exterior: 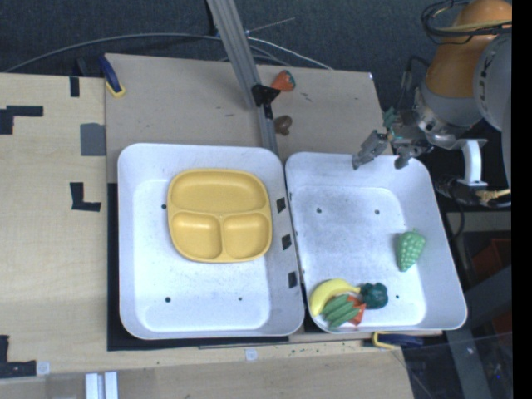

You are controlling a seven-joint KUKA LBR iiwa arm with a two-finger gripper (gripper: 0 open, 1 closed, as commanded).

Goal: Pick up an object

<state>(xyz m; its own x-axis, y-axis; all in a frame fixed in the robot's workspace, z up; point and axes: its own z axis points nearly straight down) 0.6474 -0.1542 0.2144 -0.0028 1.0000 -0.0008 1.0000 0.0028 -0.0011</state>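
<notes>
A: The arm (470, 52) is reaching in from the right, and its gripper (384, 154) is hanging over the far rim of the right bin (349, 223), up by the top edge.

B: And the fingers (366, 155)?

A: They're standing spread apart, one pointing left, the other (404, 160) sitting nearer the wrist, and nothing is showing between them.

B: Where are the objects lying?

A: All in that right bin, well away from the gripper. A green bumpy fruit (409, 248) is lying alone near the right wall. Down in the near corner a small heap is sitting together: a yellow banana (327, 290), a bunch of green pods (340, 308) touching it with a bit of red beside them, and a dark green piece (374, 294) pressing against the right of the pile.

B: And the left bin (145, 306)?

A: It's carrying a yellow divided plate (220, 214), lying flat in the upper half. Behind the bins a grey pole (237, 48) is slanting across the bench (166, 98), with a small orange clip (284, 80) sitting beside it.
</notes>
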